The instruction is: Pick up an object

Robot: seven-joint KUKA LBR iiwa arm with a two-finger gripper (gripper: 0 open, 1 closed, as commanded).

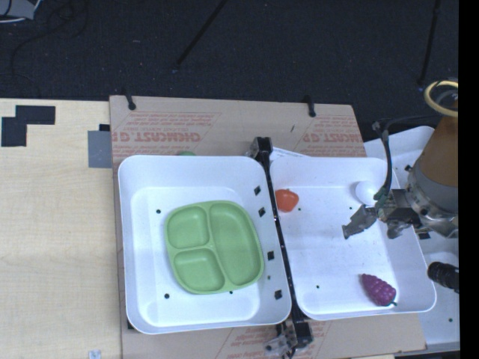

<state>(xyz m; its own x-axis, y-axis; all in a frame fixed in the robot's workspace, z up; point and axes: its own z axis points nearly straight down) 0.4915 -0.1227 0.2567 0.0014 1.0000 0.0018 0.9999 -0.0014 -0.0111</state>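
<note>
White plastic, two shallow bins side by side on a cardboard-covered bench. Left bin (142,200): held one green divided plate (214,246), three compartments, lying flat near the centre. Right bin (329,290): held one small orange-red object (287,199), possibly a toy tomato, near the upper left wall; one purple grape-like cluster (379,289) at the lower right corner; one small white rounded item (364,191) near the upper right wall. Gripper (368,221): grey, reaching in from the right over the right bin's right half, well apart from the purple cluster and the orange-red object. Jaw spacing could not be told; nothing visibly held.
</note>
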